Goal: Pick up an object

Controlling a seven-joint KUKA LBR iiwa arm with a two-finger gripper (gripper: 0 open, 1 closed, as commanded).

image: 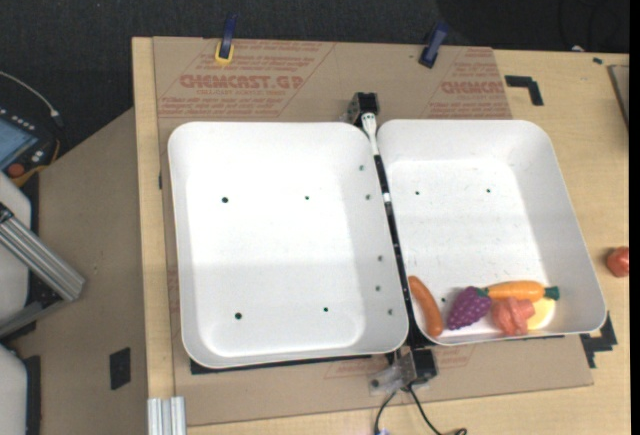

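Several toy foods lie along the front edge of the right bin [480, 163]. An orange-brown sausage-shaped piece [425, 305] rests against the bin's left front corner. Beside it sits a purple bunch of grapes [468, 307]. An orange carrot with a green tip [521, 290] lies above a red piece [510, 315] and a pale yellow piece [541, 316].
The left bin [270, 238] stands beside the right one, joined by a black strip [385, 213]. A small red object [618, 262] lies on the bench right of the right bin. Blue clamps [227, 41] hold the brown board at the back.
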